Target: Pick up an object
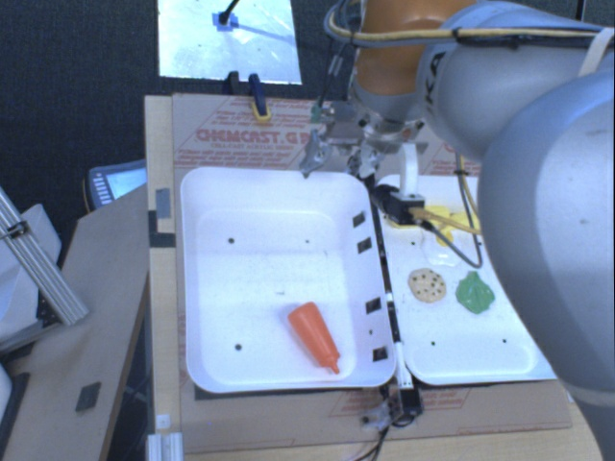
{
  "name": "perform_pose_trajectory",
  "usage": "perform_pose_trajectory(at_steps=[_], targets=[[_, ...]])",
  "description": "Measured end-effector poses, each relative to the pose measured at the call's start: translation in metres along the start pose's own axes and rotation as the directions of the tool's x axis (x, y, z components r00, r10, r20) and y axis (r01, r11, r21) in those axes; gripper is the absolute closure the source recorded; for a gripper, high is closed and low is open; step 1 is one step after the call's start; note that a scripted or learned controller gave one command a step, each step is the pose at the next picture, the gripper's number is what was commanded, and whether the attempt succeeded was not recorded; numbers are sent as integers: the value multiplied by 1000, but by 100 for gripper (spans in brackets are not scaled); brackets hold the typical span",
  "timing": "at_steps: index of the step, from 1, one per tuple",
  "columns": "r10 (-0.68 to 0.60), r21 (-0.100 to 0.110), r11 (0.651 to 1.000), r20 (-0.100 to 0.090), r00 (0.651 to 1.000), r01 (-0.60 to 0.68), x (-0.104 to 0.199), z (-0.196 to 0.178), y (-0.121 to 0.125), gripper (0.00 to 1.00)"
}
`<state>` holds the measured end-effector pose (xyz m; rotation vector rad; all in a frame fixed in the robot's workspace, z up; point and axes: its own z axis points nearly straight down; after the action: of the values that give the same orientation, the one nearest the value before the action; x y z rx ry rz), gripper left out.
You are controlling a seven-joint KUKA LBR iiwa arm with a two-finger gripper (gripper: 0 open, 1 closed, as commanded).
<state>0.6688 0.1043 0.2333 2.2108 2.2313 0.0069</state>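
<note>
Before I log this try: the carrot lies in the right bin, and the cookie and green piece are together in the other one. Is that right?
Not quite. The carrot lies in the left bin, near its front. The cookie and green piece are together in the other one, the right bin. The camera view shows it.

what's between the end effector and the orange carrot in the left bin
Bare white floor of the left bin, seen in the camera view, from the end effector down to the carrot.

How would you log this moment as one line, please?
claw: open, above left bin far rim | holding: nothing | carrot: left bin | cookie, green piece: right bin
</note>
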Motion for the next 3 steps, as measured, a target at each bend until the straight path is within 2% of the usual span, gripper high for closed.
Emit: perform_pose_trajectory(at_steps=[1, 2, 3], targets=[[4, 1, 1000, 2, 1000, -4, 20, 3, 0, 0], [10, 2, 1000, 4, 1000, -10, -6, 21, 0, 0], [2, -2, 1000, 0, 1000, -2, 49, -30, 1, 0]])
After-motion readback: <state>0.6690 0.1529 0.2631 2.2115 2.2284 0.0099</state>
